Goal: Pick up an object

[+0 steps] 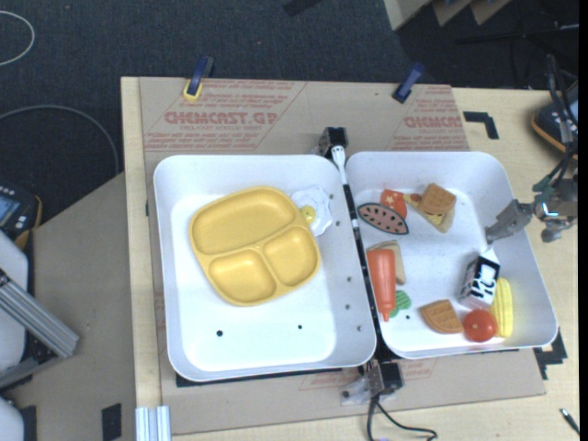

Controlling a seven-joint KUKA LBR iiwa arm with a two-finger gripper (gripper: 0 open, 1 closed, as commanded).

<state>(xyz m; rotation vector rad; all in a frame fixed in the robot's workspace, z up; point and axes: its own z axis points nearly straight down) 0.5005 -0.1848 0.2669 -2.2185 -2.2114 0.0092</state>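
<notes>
Gripper hangs at the far right rim of the right bin; whether it is clenched or released, I cannot tell, and nothing shows in its grasp. Left of that bin sits the left bin, bearing a yellow divided plate. Inside the right bin, the carrot lies along its left side, a corn cob at its near right corner, a tomato just beside the corn, and a small black-and-white carton near the gripper.
</notes>
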